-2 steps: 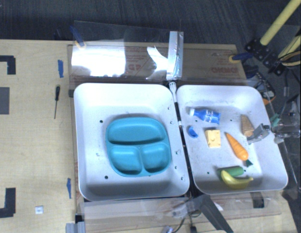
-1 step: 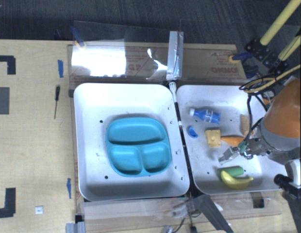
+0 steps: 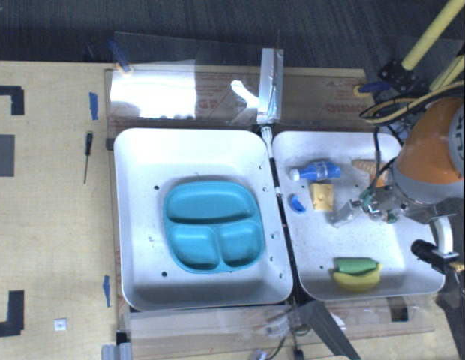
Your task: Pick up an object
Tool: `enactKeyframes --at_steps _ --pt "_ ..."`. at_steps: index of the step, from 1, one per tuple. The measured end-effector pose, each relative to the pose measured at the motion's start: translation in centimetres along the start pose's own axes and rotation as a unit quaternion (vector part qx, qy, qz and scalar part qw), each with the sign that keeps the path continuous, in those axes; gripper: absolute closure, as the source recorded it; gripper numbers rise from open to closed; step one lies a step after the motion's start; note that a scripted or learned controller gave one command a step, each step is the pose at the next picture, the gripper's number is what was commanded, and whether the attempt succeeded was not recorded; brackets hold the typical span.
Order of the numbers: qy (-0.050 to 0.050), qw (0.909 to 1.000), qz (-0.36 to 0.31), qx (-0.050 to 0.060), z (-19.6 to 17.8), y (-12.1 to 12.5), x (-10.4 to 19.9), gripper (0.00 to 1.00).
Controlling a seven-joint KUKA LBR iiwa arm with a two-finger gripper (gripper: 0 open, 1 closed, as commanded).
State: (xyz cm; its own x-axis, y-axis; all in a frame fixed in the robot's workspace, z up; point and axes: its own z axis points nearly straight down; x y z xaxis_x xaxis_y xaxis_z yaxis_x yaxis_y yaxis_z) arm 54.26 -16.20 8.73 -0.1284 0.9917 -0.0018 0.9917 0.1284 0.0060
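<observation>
Several small objects are seen in the right bin (image 3: 416,272), any of which could serve as the thing to be picked: a blue-and-white bottle-like item (image 3: 316,172) near the bin's upper left, a small blue piece (image 3: 298,203) just below it, a tan block (image 3: 322,196) beside that, a grey translucent item (image 3: 343,213) near the bin's middle, a tan piece (image 3: 364,166) at the upper edge, and a green-and-yellow sponge-like object (image 3: 357,270) lying apart near the front wall. The gripper (image 3: 375,205) is positioned low over the bin's right-centre, closest to the grey translucent item, apparently touching or just beside it; contact cannot be confirmed. Jaw opening cannot be told, since the wrist and cables hide the tips, and nothing is shown clearly held. The step in hand is judged to be the descent onto a target, with the pick not yet made. A clean grasp would be helped by centring over one item only, as the block and the grey item lie close together and a double contact could push both away. The left bin (image 3: 135,201) is occupied by a teal divided tray (image 3: 214,225), well apart from the arm (image 3: 435,152).
</observation>
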Motion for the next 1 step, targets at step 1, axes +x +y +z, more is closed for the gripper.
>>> enactKeyframes --at_steps 1 --pt "0.000 0.9988 -0.050 0.000 -0.05 1.29 3.93 0.00"
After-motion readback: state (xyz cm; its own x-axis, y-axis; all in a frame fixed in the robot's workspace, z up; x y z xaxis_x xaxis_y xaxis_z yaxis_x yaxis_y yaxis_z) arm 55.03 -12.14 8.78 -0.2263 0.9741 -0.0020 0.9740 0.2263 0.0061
